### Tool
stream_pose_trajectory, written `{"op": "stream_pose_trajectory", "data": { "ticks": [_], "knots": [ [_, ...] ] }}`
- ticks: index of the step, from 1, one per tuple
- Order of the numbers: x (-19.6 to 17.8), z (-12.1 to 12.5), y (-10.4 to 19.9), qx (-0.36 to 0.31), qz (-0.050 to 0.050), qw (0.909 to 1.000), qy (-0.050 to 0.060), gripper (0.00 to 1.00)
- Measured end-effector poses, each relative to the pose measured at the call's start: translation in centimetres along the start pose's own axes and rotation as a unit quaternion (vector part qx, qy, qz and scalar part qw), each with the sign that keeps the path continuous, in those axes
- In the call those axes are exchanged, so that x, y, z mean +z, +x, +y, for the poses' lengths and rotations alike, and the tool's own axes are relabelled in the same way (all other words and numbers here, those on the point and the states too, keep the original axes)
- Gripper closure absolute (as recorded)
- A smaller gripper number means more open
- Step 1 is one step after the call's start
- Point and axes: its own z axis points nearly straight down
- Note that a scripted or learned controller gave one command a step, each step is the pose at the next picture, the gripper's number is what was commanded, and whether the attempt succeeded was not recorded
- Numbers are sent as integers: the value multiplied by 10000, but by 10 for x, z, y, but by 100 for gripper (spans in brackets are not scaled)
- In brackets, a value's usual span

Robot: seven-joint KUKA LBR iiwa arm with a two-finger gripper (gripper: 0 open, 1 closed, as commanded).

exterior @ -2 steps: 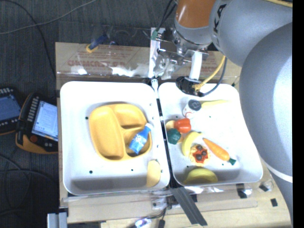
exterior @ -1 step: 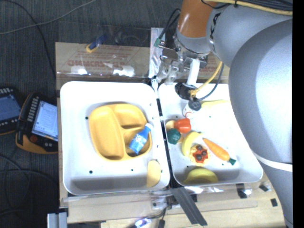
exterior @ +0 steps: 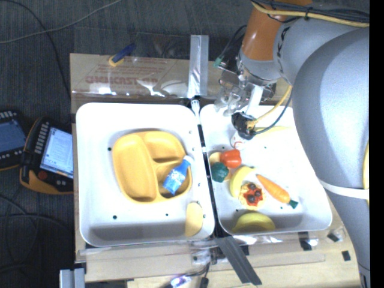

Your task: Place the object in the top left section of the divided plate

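Note:
A yellow divided plate (exterior: 137, 168) sits in the middle of the left bin (exterior: 96, 221). A small blue bottle (exterior: 176, 177) lies tilted in the plate's lower right section, against the divider. The plate's large left section and its upper right section hold nothing. My gripper (exterior: 233, 105) hangs over the back left corner of the right bin (exterior: 312, 218), apart from the plate and from the toy foods. Nothing can be seen held in it.
In the right bin lie a red tomato (exterior: 231, 158), a green piece (exterior: 219, 173), a banana (exterior: 237, 179), a carrot (exterior: 275, 189), a berry-topped piece (exterior: 251, 194) and a yellow fruit (exterior: 254, 222). A pale yellow piece (exterior: 193, 218) rests in the left bin's front right corner.

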Motion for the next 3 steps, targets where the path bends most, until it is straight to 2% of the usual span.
{"op": "stream_pose_trajectory", "data": {
  "ticks": [1,2,3],
  "knots": [
    [32,-28,-47,1079,16,9942,19,100],
    [22,-51,-90,1578,20,9875,20,100],
    [-19,-29,-131,3378,0,9412,1,100]
  ]
}}
